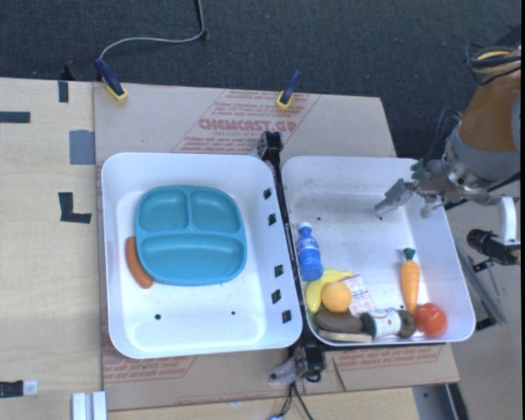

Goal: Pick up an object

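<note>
The fingers hang spread and empty over the right bin's bare upper floor; the approach is in hand. The carrot lies nearest below them, so next comes a descent toward it.

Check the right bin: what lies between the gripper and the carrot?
Bare white bin floor between gripper and carrot, per the camera view.
</note>
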Robot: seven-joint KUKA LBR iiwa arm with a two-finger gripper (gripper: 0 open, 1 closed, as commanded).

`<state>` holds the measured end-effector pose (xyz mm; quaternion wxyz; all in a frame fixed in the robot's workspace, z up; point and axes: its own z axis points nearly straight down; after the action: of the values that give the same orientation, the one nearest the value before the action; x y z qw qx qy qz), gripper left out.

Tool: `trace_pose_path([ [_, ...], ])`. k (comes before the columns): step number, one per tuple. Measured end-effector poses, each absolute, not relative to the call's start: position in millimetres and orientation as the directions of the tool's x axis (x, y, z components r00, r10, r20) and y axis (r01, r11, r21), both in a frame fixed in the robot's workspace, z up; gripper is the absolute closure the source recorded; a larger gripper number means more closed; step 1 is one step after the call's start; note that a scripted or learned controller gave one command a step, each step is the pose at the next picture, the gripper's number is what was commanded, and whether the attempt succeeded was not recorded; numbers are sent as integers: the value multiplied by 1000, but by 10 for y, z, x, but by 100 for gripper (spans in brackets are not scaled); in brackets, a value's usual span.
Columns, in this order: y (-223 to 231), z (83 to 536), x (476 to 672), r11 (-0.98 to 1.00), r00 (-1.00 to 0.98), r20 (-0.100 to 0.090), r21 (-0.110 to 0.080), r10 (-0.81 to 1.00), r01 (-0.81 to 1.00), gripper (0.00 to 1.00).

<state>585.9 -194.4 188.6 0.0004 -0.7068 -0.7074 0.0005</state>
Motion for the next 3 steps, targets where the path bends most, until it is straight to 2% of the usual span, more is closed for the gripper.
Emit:
trace_pose_path([
  [1,-2238,1350,5368,0,0,0,-2,1000,1000,0],
  [2,-2222,873,5037,2,-2,1,5,1000,1000,0],
  [3,-2244,978,5043,1,0,-5,10,1000,1000,100],
])
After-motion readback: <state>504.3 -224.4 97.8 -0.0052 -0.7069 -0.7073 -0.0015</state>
